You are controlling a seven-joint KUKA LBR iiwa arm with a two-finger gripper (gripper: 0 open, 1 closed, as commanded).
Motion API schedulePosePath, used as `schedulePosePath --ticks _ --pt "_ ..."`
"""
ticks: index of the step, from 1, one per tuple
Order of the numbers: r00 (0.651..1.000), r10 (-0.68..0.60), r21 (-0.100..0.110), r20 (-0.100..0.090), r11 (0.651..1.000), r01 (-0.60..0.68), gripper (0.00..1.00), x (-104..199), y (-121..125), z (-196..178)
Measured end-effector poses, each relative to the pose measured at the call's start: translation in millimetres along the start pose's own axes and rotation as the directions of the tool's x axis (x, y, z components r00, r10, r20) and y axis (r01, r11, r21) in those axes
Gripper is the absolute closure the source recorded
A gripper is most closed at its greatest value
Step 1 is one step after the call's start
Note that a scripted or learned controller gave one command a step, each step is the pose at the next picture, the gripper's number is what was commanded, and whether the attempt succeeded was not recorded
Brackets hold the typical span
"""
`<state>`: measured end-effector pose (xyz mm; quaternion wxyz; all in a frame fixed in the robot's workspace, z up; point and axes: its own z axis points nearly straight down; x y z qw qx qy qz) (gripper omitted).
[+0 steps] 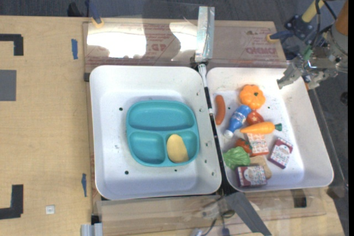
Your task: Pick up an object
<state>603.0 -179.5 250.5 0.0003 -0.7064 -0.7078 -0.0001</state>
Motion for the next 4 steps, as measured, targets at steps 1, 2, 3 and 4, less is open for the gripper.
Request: schedulePosePath --ticks 1,2,3,4 --pt "0.998 -0.064 0.014 -0.005 0.998 0.064 0.00 41.3 52.1 120.8" --pt "0.997 -0.071 -0.006 0.002 0.997 0.071 0.00 62.0 19.2 163.3" --pt "0.998 -0.069 -0.004 0.001 0.998 0.069 1.00 61.2 18.9 153.1" --pt "1.000 -0.003 -0.010 -0.002 1.000 0.003 1.00 142.1 31.6 61.2"
